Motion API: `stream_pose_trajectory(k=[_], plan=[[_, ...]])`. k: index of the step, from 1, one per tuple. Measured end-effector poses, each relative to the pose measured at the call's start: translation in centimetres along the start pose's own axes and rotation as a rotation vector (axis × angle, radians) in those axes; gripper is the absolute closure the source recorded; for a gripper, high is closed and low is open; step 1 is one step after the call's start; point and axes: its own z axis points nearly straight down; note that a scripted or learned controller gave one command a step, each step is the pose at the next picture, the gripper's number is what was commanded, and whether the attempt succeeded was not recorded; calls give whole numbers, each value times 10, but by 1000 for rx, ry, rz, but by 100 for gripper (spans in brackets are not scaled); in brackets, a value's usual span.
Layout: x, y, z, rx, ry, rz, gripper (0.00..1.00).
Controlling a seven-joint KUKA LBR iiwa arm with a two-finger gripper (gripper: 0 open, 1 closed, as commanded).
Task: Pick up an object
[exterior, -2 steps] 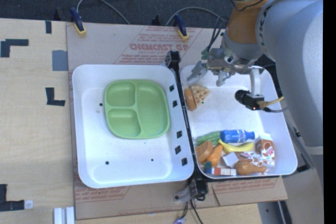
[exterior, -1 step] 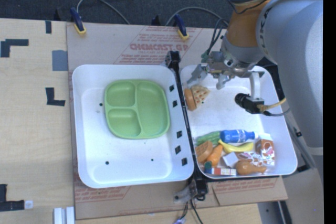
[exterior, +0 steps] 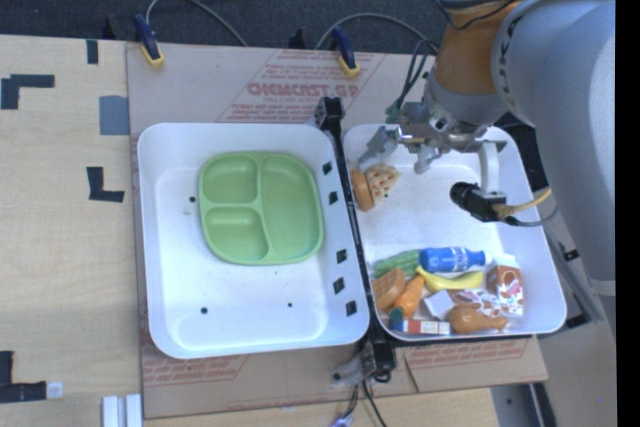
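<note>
- A dark carpeted floor lies behind the desk (exterior: pixel 60 215), where a cardboard sheet (exterior: pixel 280 85) carries 2 white bins side by side.
- The left bin (exterior: pixel 165 305) holds a green divided plate (exterior: pixel 262 207).
- The right bin (exterior: pixel 535 215) holds a waffle-like toy snack (exterior: pixel 376 183) near its left wall, apart from a pile at the near end: a blue bottle (exterior: pixel 455 259), a banana (exterior: pixel 450 279), a carrot (exterior: pixel 408 295), a green piece (exterior: pixel 394 264), a chicken drumstick (exterior: pixel 476 319) and a small carton (exterior: pixel 508 287).
- The claw (exterior: pixel 403 151) hangs over the far end of the right bin, fingers spread, pinching nothing; 1 fingertip (exterior: pixel 374 153) sits just above the waffle-like toy snack, and whether they touch I cannot tell.
</note>
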Motion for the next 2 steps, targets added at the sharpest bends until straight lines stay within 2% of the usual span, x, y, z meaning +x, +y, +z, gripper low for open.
stream_pose_trajectory(k=[1, 2], plan=[[-43, 7, 98, -3, -1, 0, 0], [-43, 7, 88, -4, -1, -1, 100]])
